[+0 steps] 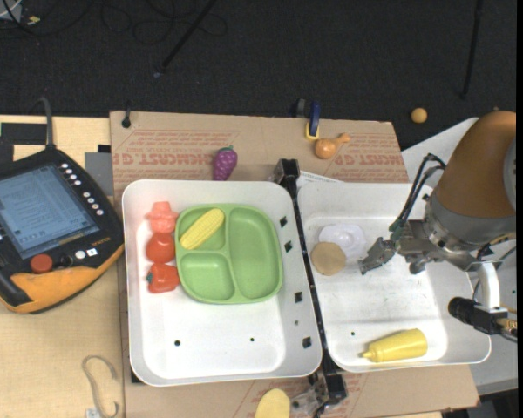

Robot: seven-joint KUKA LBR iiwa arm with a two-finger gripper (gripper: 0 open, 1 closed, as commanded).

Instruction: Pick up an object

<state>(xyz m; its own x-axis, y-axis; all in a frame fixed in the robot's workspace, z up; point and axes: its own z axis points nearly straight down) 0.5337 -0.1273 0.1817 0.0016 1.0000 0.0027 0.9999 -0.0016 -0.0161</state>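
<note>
In the right bin (453, 355), my gripper (394, 262) hangs low over the middle, open, with nothing between its fingers. A tan round piece (328, 258) lies just left of the gripper, apart from it. Beside that piece, a pale clear disc (343, 236) rests on the bin floor. A yellow mustard bottle (394, 346) lies on its side near the bin's front edge. The left bin (209, 347) holds a green divided plate (244, 273) with a yellow corn cob (200, 227) in it, and pink and red toy foods (160, 249) in a column beside the plate.
A teach pendant (39, 225) sits on the bench at far left. Purple grapes (225, 161) and an orange gourd (329, 145) lie on the cardboard behind the bins. A yellow lemon (273, 402) sits at the front edge. Black clips line the divider between the bins.
</note>
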